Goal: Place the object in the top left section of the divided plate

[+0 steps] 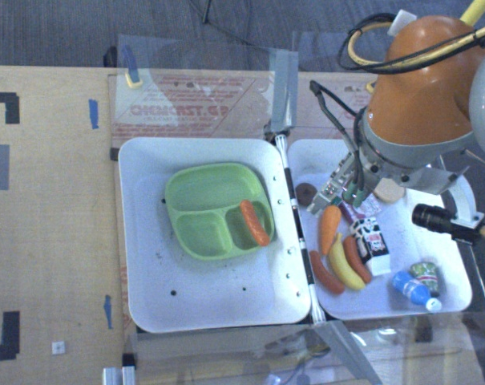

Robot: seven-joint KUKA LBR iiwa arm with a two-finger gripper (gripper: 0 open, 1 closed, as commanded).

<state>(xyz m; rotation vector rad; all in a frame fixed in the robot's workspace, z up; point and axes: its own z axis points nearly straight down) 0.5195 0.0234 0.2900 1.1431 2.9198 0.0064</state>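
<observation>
Claw (344, 189) hung over the right bin (458, 295), just above the carrot (329, 227); whether it was clenched could not be told. Beside the carrot lay a banana (345, 265) and two sausages. The green divided plate (218, 209) sat mid-left bin (146, 295), wide white floor around it, another carrot (254, 222) in its right section.

A robotics lab. Blue tape marks (93, 113) dot the plywood tabletop (50, 215). Loose cables (206, 6) trail across the grey floor (66, 14).
</observation>
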